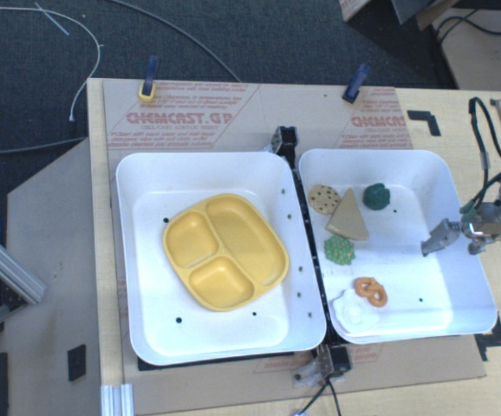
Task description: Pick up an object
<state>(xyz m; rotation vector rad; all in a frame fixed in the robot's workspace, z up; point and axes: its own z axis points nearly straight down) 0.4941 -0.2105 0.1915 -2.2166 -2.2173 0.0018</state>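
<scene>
At the right edge of the frame, the claw [455, 235] hangs over the right rim of the right shallow white bin [458, 306]; whether it is open cannot be told, and nothing shows between its fingers. Well to its left lie an orange pretzel [371, 291], a green leafy piece [340, 250], a tan wedge [348, 217], a speckled round cookie [323, 198] and a dark green ball [376, 196]. The left bin [146, 319] holds a yellow divided plate [224, 250].

We've got a yellow divided plate [224, 250] in the left bin [138, 232]; the right bin [458, 258] holds a cookie [323, 198], pretzel [371, 291] and green bits, end effector [458, 232] over its right edge.
</scene>
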